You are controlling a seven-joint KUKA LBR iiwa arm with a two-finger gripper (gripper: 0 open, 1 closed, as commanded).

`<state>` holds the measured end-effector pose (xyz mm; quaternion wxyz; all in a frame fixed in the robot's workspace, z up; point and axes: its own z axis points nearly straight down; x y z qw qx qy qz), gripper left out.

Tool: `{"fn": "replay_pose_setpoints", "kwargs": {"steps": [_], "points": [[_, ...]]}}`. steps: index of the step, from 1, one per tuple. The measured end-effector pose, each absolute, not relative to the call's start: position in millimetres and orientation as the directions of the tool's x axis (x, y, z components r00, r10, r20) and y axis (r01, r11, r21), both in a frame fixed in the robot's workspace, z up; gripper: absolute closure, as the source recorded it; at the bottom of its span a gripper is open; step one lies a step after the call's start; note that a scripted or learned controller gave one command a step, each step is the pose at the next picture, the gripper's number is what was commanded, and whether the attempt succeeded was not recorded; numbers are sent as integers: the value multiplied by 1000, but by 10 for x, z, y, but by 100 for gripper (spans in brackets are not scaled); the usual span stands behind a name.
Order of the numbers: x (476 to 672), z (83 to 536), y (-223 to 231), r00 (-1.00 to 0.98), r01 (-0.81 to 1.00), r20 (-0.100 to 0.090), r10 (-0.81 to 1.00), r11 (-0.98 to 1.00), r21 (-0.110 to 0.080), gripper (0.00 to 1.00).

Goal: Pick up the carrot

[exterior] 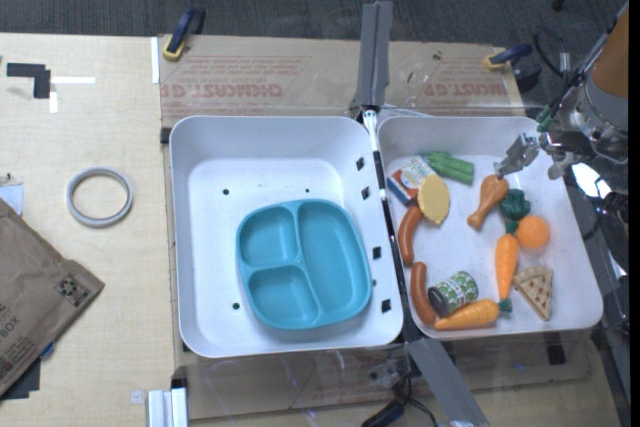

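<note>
Carrot (506, 264) lies upright in the right bin (585, 245), below the orange (533, 232) and above a second carrot (467, 316). It looks like light, stiff, smooth plastic, best gripped across its thick middle. The gripper (520, 155) hovers near the bin's top edge, fingers apart and empty.

Orange carrot (506, 263), teal tray (300, 262)
</note>
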<state>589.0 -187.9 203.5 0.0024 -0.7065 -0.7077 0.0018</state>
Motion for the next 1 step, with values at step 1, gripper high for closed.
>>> {"fn": "replay_pose_setpoints", "kwargs": {"steps": [1], "points": [[5528, 1001, -2101, -119, 993, 1, 993, 119, -1, 0]]}}
